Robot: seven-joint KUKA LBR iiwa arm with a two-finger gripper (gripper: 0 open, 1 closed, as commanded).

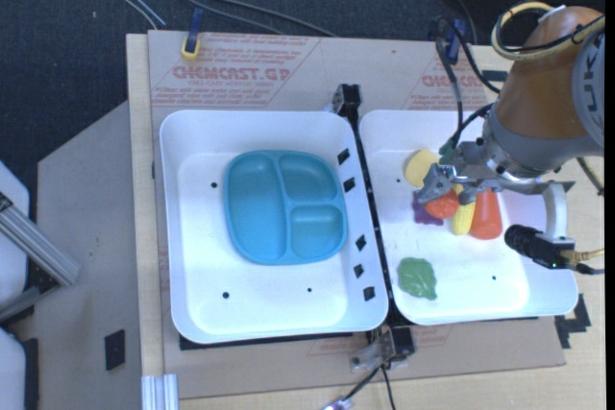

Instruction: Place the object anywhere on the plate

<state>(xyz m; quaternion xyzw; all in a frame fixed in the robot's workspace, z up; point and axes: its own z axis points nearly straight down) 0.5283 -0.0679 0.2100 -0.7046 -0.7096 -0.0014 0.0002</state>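
A blue divided plate [284, 206] lies in the left bin [192, 302]. In the right bin [500, 298] a cluster of small toys sits near the divider: a yellow piece [419, 166], an orange piece [441, 205], a purple piece [425, 213], a small yellow piece [462, 221] and an orange-red cone-like piece [487, 215]. A green lump [417, 277] lies apart, nearer the front. My gripper [454, 181] hangs directly over the cluster, its tip down among the orange and yellow pieces. The arm hides part of the cluster.
A black divider [357, 197] with clips runs between the two bins. The grey arm with its orange band [543, 82] covers the right bin's back right. A black cable connector [538, 247] hangs over the right bin's right side.
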